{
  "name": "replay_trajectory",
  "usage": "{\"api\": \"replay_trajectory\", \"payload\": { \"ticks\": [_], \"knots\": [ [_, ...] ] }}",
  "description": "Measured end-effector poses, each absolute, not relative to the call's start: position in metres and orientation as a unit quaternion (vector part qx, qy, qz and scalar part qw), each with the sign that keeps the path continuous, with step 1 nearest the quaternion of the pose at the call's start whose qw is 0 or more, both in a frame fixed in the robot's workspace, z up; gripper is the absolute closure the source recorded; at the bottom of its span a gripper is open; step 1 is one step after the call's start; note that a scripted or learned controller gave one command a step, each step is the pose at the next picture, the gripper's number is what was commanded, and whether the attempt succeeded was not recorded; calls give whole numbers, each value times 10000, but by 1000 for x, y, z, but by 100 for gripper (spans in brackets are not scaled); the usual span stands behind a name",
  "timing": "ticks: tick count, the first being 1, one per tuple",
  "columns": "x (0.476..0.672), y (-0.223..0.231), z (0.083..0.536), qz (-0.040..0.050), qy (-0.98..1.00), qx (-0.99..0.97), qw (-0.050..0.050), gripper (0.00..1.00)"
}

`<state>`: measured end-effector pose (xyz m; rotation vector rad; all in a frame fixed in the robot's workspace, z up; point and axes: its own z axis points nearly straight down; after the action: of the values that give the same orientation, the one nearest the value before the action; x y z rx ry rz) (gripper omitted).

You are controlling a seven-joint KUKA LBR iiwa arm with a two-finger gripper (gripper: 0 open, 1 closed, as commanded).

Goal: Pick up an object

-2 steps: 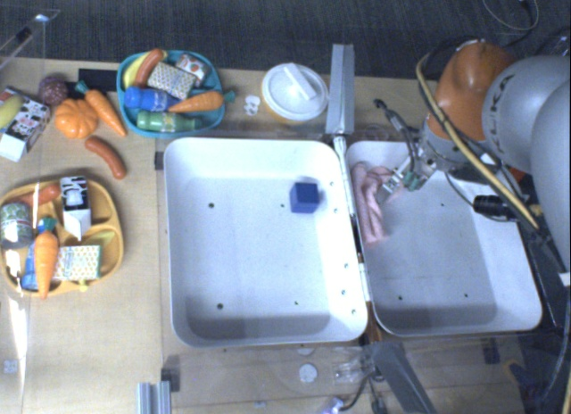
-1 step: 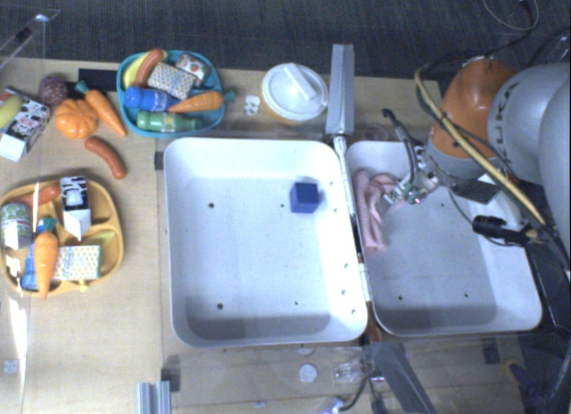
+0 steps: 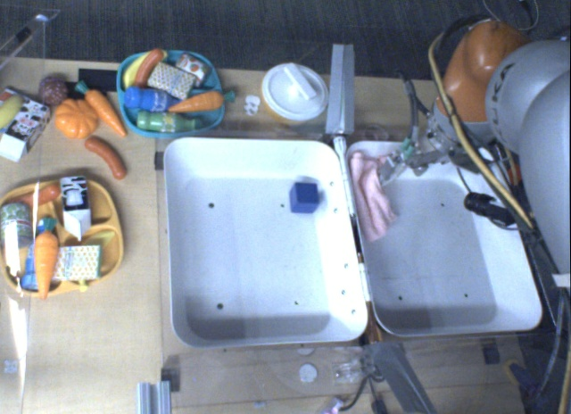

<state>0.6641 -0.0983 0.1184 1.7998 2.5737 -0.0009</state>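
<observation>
A pink cloth [image 3: 370, 194] lies bunched along the left wall of the right bin [image 3: 464, 314], running from the bin's back left corner toward its middle. My gripper [image 3: 399, 162] is low over the back left of that bin, and its tip meets the cloth's upper right edge. Cables and the wrist hide the tip, so a grasp cannot be made out. A small blue cube [image 3: 304, 196] sits alone on the floor of the left bin [image 3: 223, 314], toward its back right.
The arm, with its orange band [image 3: 473, 55], and black cables cover the right bin's back right. A white lidded container [image 3: 294, 91] stands behind the bins. A blue bowl [image 3: 169, 95] and a yellow plate [image 3: 58, 238] of toy food, plus loose toy vegetables, lie at the left.
</observation>
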Motion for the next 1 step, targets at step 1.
{"api": "replay_trajectory", "payload": {
  "ticks": [1],
  "knots": [
    [643, -154, 150, 4, 7990, 6013, 10, 0]
  ]
}}
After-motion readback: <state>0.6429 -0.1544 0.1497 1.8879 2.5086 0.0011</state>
